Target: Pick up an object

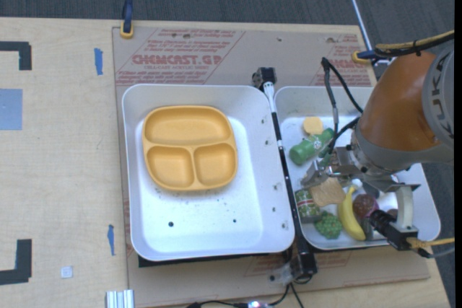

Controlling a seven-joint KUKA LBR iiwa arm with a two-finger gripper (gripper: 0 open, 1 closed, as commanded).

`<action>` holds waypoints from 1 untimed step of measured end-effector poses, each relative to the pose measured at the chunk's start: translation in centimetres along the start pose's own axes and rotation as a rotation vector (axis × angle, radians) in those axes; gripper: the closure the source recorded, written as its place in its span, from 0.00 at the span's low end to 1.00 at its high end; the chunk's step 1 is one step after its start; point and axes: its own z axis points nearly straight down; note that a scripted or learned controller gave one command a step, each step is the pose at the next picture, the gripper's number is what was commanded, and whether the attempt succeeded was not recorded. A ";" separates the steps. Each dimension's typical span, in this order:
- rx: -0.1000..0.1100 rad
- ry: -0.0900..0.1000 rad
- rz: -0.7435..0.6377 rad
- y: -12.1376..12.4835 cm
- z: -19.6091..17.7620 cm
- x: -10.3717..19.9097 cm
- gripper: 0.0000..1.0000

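— Nearest item?
— Banana [351,216], low in the right bin [426,216], green broccoli-like piece [329,226] at its nine o'clock, dark red piece [364,205] at its two o'clock.
— Arm?
— Orange band [401,108] looms over that bin. Gripper [330,168] hangs above a tan slice [328,192]; fingers' state: cannot tell.
— Others?
— Green bottle [310,147] and yellow chunk [312,126] at the gripper's eleven o'clock. Left bin [245,223] carries a yellow divided plate [190,147].
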 end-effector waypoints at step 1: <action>-0.001 0.000 -0.001 0.2 -0.9 0.0 1.00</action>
